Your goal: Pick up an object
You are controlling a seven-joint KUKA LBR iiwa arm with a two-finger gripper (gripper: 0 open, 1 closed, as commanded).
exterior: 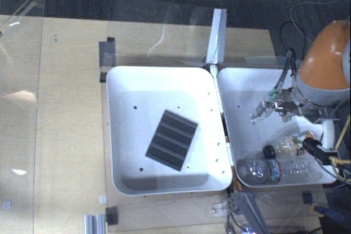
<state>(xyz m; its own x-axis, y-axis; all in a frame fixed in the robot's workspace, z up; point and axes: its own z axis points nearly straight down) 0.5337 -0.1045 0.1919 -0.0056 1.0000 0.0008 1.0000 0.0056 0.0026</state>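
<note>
From the overhead camera view I see a pale wooden bench (60, 134) with two white bins side by side. The left bin (118, 118) holds a dark ribbed pad (172, 140) lying diagonally. In the right bin (241, 101), my gripper (262, 110) hangs over bare floor in the upper half, its fingers spread with nothing between them. The clear plastic bottle (274, 170) lies along the bin's near edge, long axis roughly left-right, below the gripper and slightly right. I judge it the nearest target; the pad lies well apart.
</note>
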